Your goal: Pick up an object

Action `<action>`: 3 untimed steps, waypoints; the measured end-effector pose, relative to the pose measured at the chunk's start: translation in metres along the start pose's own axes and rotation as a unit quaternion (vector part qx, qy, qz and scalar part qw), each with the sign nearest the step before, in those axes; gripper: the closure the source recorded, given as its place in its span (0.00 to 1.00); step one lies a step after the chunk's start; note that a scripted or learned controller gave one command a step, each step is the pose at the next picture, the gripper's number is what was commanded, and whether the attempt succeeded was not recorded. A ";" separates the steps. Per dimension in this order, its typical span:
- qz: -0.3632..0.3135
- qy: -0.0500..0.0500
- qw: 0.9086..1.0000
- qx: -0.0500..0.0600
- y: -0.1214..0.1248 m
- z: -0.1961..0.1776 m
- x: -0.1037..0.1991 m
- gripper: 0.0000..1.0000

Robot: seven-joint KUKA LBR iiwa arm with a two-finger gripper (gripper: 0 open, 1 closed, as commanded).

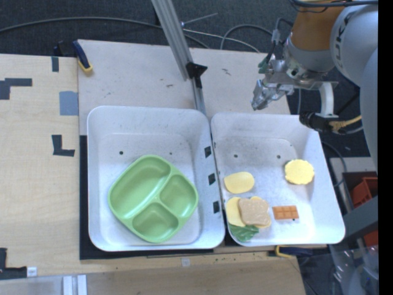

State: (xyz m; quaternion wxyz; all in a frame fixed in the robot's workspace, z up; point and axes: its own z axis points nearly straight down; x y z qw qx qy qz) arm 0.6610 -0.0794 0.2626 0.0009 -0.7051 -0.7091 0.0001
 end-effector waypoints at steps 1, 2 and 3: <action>-0.001 0.000 1.000 0.000 -0.001 -0.004 0.056 1.00; 0.000 0.000 1.000 0.000 -0.001 0.004 0.099 1.00; -0.001 0.000 1.000 0.000 -0.006 0.007 0.161 1.00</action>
